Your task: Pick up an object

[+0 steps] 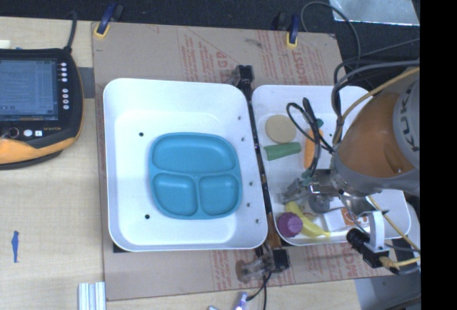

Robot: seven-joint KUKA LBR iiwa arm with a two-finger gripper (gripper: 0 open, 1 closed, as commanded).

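The right white bin point(261, 103) holds several small items. A tan round disc point(280, 128) lies at its back, with a green cylinder point(283, 151) just in front of it. An orange carrot-like piece point(310, 151) stands beside them, partly behind a black cable point(305, 114). At the bin's front lie a purple piece point(289, 224) and a yellow piece point(310, 226), touching each other. My gripper point(305, 191) hangs low over the bin's middle, just above the yellow and purple pieces and in front of the green cylinder. The arm's grey and orange body point(375, 141) hides the bin's right half.
The left white bin point(114, 158) holds a blue divided plate point(194, 174) at its centre. A teach pendant point(32, 105) lies on the bench at far left. Clamps and cables sit along the cardboard's back and front edges.
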